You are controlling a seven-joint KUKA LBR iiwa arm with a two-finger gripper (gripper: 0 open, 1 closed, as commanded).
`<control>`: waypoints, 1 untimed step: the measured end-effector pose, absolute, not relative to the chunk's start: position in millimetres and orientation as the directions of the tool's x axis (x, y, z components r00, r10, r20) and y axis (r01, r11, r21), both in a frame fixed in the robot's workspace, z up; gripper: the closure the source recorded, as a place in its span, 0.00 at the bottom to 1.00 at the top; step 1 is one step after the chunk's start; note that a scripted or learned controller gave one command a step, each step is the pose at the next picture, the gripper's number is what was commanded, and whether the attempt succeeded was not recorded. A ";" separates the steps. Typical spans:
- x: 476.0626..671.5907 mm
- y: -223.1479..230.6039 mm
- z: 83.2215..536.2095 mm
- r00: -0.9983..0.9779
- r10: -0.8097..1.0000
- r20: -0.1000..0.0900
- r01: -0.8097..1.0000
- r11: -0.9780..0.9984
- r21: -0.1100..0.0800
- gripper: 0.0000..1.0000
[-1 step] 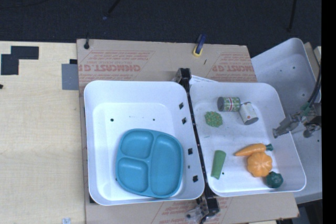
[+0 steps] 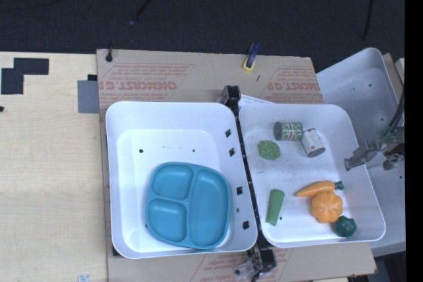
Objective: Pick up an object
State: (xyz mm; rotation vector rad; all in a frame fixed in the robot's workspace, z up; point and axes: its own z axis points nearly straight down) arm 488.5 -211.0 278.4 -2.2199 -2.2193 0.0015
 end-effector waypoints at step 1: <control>484.7 -210.5 214.5 -0.001 1.000 0.003 1.000 0.001 -0.007 0.00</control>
